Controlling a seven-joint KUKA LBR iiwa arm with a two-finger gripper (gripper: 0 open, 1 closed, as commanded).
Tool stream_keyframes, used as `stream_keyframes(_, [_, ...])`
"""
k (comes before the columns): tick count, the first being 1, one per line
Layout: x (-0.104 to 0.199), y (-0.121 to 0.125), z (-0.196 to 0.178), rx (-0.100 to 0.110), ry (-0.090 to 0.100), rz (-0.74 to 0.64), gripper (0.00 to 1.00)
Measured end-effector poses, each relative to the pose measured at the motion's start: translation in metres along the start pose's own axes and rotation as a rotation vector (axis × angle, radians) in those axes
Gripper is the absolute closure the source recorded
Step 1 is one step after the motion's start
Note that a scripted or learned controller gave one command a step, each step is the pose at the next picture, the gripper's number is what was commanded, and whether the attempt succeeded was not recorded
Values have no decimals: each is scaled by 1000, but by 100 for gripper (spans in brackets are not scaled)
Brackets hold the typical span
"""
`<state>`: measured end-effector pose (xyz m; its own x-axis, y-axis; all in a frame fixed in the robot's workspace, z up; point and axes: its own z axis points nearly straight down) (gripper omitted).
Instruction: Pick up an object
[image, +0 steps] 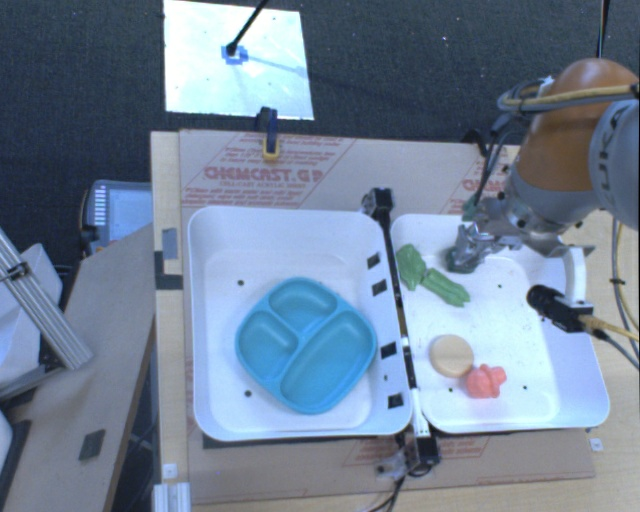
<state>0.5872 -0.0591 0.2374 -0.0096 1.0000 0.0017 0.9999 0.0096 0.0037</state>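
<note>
- Dark speckled carpet all round, and on it a bench topped with printed cardboard (300, 170) bearing two shallow white bins side by side.
- Left bin (215, 235): a blue divided plate (305, 345) lies flat, turned a little askew.
- Right bin (580, 395), near its left wall: a green toy (430, 277), a long thing, its axis slanting from upper left down to lower right.
- Lower down sit a tan disc (451, 355) and, just to its right, a pink toy (485, 381) (small, lumpy).
- Over the bin's upper middle hangs the gripper (465, 258) — whether the claw is apart or together, I cannot tell; nothing visibly sits in it.
- The green toy lies just left of the claw and slightly below, its nearer end almost beside it; my guess is it's the target, needing a short shift leftward.
</note>
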Motion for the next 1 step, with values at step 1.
stream_keyframes(1, [63, 6, 7, 2, 1, -1, 100])
